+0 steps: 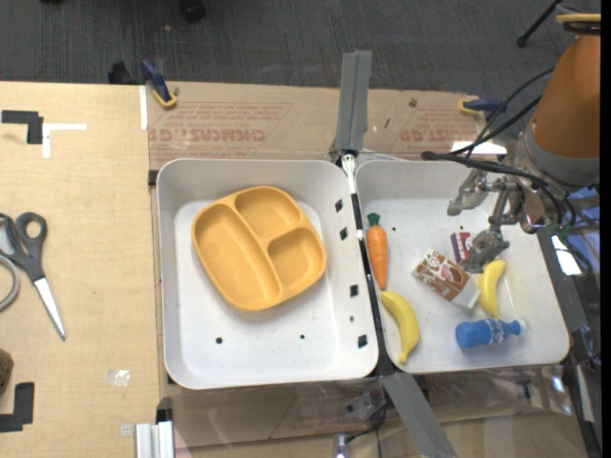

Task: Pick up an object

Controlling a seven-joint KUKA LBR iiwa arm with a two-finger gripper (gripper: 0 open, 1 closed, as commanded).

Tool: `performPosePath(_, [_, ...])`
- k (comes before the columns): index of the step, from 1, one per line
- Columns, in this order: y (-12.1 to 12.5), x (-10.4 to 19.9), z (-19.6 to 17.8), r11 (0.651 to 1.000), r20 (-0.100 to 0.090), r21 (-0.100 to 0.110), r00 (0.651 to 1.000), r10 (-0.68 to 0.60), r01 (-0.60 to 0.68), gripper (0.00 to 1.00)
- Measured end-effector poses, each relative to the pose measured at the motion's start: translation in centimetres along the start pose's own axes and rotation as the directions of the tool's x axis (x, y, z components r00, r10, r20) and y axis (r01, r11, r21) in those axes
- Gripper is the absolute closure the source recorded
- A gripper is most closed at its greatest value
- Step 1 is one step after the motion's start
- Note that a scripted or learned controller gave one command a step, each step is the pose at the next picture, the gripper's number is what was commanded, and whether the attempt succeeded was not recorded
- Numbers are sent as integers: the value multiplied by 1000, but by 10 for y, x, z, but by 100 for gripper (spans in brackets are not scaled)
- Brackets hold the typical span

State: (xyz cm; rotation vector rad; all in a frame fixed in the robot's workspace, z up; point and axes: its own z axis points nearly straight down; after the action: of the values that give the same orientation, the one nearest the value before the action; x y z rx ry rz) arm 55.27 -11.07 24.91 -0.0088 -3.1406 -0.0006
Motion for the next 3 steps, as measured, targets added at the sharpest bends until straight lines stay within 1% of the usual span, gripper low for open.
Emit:
performPosePath(1, [-22,19,131,989,17,5,989,-148,148,0])
performPosePath(2, [-25,37,141,999,53,6,998,-33,32,0])
performPosePath(3, [-23,37,142,996,46,-3,995,93,-93,0])
